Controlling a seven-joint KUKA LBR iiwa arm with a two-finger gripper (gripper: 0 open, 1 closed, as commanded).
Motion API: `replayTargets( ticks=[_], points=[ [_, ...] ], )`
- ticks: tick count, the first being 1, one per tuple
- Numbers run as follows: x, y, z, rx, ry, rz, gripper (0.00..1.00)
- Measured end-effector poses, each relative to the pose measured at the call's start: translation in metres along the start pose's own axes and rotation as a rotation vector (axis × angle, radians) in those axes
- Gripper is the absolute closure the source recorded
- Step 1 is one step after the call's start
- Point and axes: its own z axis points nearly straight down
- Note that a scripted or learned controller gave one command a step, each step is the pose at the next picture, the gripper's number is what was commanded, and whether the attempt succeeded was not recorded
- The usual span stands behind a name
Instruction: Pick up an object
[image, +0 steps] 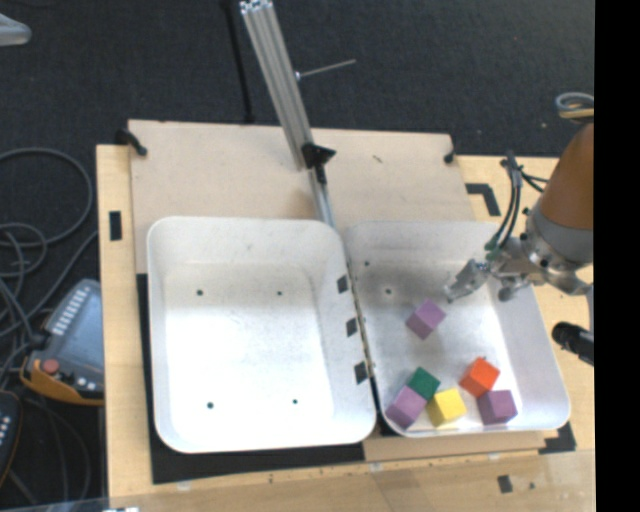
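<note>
A small purple cube sits tilted, alone mid-floor of the right white bin, apart from the cluster at the front rim. The jaws hang just above-right of it, holding nothing; can't tell if they're clenched

The arm is seen reaching in from the right, its orange band above a grey wrist. The gripper is angled down and to the left, held low. Nothing is seen between its fingertips.
</note>
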Motion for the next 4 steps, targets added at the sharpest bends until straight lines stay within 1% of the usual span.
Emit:
replayTargets(
  ticks=[1, 2, 3, 4],
  points=[
    [0.001, -0.019, 0.064, 0.008, 0.0, -0.001, 0.0],
    [-0.018, 0.036, 0.084, -0.008, 0.001, -0.006, 0.0],
    [-0.018, 0.035, 0.082, -0.011, -0.002, -0.006, 0.0],
    [0.03, 0.018, 0.089, -0.021, 0.001, -0.001, 0.0]
  ],
)
